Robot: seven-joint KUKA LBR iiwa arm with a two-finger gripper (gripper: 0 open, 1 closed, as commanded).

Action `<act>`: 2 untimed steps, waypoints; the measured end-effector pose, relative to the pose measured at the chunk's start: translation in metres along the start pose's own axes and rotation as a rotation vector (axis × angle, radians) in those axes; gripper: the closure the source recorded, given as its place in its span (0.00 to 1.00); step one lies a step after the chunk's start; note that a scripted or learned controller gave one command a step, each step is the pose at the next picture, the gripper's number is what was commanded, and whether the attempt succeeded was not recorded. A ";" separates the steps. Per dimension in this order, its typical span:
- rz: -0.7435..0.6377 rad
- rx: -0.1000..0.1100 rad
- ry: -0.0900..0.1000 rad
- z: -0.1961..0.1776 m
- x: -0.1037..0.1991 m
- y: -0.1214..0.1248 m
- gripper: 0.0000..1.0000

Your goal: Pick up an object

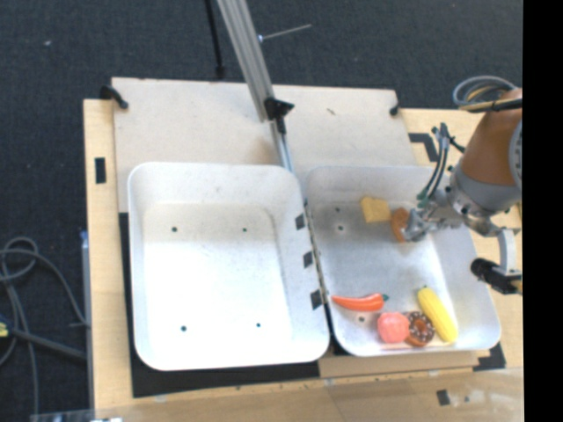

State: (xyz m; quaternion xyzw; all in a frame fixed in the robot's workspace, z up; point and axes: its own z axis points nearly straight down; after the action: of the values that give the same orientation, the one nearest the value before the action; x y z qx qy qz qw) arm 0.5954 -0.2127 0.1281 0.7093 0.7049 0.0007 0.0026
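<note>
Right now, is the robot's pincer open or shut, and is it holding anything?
Pincer: low in the right bin, right at a small orange-brown object; open, shut or holding, it cannot be told from here.

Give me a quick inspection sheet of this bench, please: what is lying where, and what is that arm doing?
Surface: wooden bench bearing a left bin and a right bin.
Job's things: in the right bin, yellow block, orange-brown object, chili pepper, pink ball, dark red object, banana.
Clutter: nothing seen.
Grippers: gripper low in the right bin, at the orange-brown object; a hold cannot be judged.
Cables: grey loops on the floor, hoses along the arm.
Surroundings: dark carpet, slanted metal rail.
</note>
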 end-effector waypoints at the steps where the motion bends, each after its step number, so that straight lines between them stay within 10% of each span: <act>1: -0.009 -0.003 -0.001 -0.062 -0.004 0.009 1.00; 2: -0.009 0.001 0.001 -0.080 -0.006 0.010 1.00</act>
State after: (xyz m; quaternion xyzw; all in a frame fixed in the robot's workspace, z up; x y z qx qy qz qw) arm 0.6047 -0.2183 0.2083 0.7060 0.7082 0.0008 0.0021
